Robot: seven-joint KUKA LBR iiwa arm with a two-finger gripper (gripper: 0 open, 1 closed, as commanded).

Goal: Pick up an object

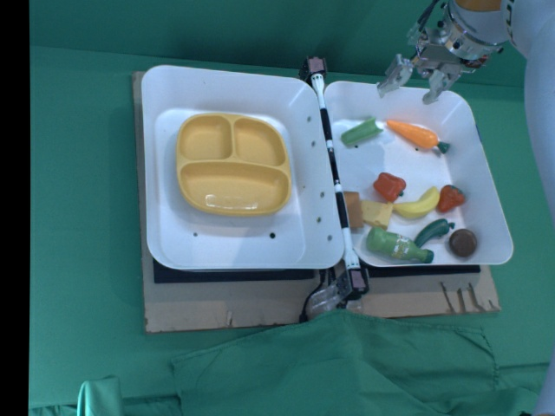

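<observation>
Right bin (486, 159) crowded along its near side; middle bare.

The right bin (486, 189) holds toy food — a carrot (414, 133) and green pepper (362, 132) near the far wall, a red pepper (389, 185), banana (417, 204) and strawberry (450, 198) mid-bin, a green bottle (396, 246) lying flat along the near edge.

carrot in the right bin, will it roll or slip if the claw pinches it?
Likely a rigid, light plastic toy: the carrot looks smooth and glossy, so it may slip. Its tapered, rounded body could roll or squirt out of a pinch near the tip. It lies apart from the green vegetable, below the open claw, so access looks easy.
</observation>
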